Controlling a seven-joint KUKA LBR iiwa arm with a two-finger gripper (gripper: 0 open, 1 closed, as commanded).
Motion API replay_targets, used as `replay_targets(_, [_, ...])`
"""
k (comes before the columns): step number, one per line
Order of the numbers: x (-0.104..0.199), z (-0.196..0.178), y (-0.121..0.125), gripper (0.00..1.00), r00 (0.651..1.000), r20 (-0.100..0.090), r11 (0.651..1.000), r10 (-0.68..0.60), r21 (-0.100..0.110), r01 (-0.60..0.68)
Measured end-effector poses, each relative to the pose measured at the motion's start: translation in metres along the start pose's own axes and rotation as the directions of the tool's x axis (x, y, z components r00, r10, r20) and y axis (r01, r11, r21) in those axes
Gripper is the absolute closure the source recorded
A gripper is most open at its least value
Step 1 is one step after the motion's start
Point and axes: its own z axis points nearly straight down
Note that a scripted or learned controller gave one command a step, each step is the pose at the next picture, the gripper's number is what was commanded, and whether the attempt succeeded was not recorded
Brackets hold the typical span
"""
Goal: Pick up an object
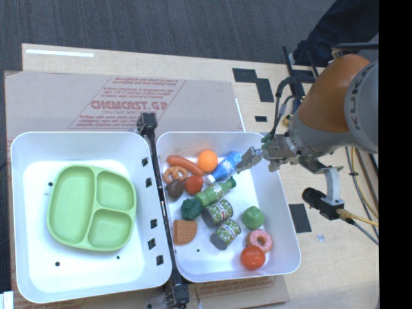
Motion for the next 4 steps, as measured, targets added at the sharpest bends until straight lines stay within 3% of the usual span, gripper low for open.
replay_targets(1, [0.0, 0.0, 0.0, 0.0, 1.0, 0.0, 1.0, 0.0, 0.0, 0.0])
replay_targets(2, [0.0, -0.01, 0.001, 1.0, 1.0, 0.0, 1.0, -0.004, 0.001, 0.004])
replay_targets(3, [0.034, -0.032, -0.046, 1.0, 1.0, 0.001, 1.0, -0.003, -0.001, 0.003])
replay_targets(4, [0.061, -0.025, -0.049, 1.0, 1.0, 0.001, 1.0, -0.003, -0.001, 0.003])
